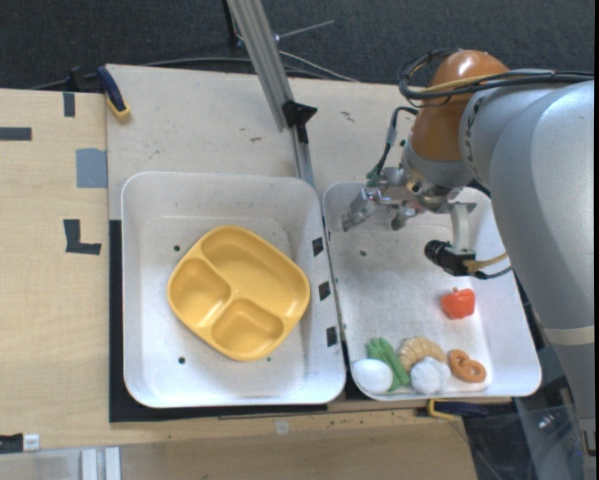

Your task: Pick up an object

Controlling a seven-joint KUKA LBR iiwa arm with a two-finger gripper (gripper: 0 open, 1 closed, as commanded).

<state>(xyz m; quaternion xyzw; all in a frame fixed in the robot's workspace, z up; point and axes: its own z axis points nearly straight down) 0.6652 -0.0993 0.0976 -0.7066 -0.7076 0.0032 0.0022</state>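
My gripper (376, 215) hangs over the far end of the right bin (399, 278), its two fingers spread open with nothing between them. Small toy foods lie at the bin's near end, well away from the gripper: a red piece (459, 303), a green vegetable (384, 355), a white egg (372, 375), a tan shrimp-like piece (420, 348), a white ball (429, 375) and an orange ring-shaped piece (467, 366).
A yellow divided plate (239, 291) lies in the left bin (149, 268). A metal pole (269, 68) slants down to the bins' shared far corner. The grey arm (539, 188) covers the right bin's right side.
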